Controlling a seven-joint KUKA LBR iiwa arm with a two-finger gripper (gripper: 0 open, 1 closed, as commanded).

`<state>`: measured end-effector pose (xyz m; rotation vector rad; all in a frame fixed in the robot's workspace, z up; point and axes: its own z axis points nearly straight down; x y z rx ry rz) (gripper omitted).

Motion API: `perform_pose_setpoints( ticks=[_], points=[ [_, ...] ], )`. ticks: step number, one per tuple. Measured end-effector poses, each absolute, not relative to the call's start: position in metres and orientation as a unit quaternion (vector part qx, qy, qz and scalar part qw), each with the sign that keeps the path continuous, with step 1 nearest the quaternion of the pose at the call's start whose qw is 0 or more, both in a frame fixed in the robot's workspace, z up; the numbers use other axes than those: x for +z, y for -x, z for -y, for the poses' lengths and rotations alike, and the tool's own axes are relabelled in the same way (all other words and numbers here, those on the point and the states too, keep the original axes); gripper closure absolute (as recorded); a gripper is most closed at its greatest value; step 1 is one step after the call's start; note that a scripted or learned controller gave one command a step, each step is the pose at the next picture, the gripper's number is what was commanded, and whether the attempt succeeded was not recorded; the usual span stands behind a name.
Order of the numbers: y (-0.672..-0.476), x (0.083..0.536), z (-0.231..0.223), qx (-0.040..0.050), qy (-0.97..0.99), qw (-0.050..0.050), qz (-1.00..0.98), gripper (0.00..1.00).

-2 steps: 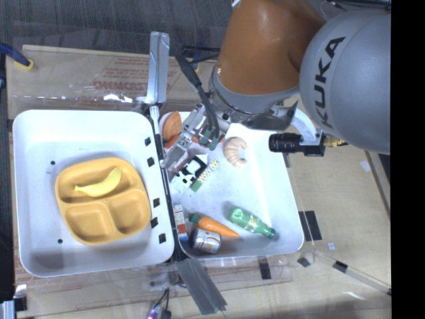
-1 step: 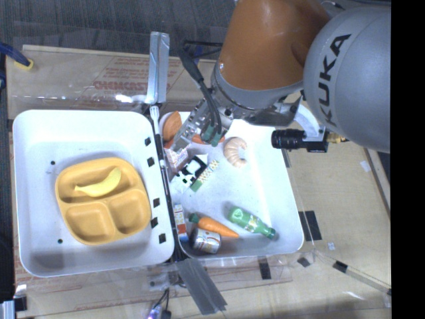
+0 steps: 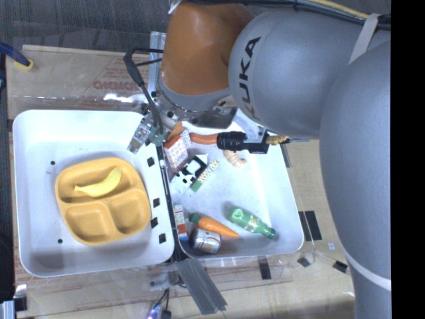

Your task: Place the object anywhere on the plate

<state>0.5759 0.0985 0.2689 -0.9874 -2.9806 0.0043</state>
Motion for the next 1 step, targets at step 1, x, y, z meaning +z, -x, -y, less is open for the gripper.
perform_pose_setpoints(
  ticks=[1],
  points=[
    [-0.4834, 0.2725, -0.0790, 0.0005, 0.253, 0.000, 0.967, 1.00]
  ],
)
